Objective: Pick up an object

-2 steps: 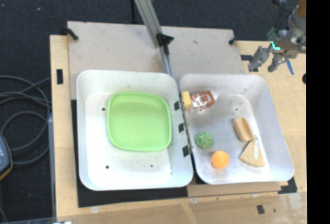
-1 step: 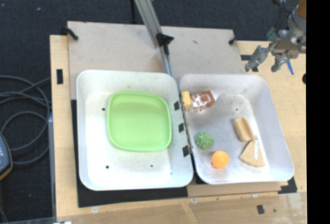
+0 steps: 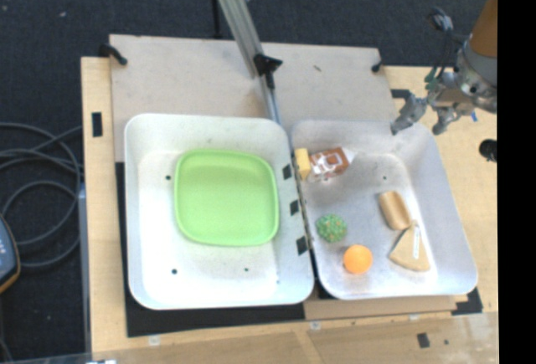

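The right bin (image 3: 448, 212) holds several small objects: a brown and white wrapped snack (image 3: 328, 162) near its far left, a green bumpy ball (image 3: 331, 228), an orange ball (image 3: 358, 259), a tan cylinder (image 3: 393, 209) and a tan wedge (image 3: 410, 251). My gripper (image 3: 425, 117) hangs over the bin's far right corner, well above and behind these objects. Its two fingers stand apart with nothing between them.
The left bin (image 3: 142, 187) holds a light green square plate (image 3: 226, 197). A grey metal pole (image 3: 239, 15) slants up from the gap between the bins. Cables (image 3: 33, 187) lie on the dark floor to the left.
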Motion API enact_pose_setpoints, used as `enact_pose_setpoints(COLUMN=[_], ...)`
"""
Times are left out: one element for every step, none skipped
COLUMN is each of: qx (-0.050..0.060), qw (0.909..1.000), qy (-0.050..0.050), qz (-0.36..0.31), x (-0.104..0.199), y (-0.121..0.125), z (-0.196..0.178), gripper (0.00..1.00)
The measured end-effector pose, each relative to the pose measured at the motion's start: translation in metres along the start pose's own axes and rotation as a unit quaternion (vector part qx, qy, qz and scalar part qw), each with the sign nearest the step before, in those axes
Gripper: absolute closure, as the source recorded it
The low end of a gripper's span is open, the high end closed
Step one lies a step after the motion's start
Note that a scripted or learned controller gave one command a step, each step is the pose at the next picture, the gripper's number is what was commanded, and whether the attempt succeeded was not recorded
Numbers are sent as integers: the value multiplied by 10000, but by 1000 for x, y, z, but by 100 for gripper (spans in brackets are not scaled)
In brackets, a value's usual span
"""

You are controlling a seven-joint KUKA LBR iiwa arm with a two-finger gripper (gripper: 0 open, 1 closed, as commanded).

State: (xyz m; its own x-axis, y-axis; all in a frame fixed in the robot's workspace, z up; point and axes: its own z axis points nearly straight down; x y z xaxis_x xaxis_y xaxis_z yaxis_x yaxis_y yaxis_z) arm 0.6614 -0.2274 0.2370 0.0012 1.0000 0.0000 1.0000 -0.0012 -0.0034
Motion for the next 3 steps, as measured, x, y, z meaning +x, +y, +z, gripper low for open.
enact_pose_setpoints(qx=[3,3,-29], qw=[10000,10000,10000], qy=[2,3,-10], qz=[-5,-5,-4], x=[5,14,12], y=[-9,-7,-6], z=[54,111,97], gripper=[0,0,100])
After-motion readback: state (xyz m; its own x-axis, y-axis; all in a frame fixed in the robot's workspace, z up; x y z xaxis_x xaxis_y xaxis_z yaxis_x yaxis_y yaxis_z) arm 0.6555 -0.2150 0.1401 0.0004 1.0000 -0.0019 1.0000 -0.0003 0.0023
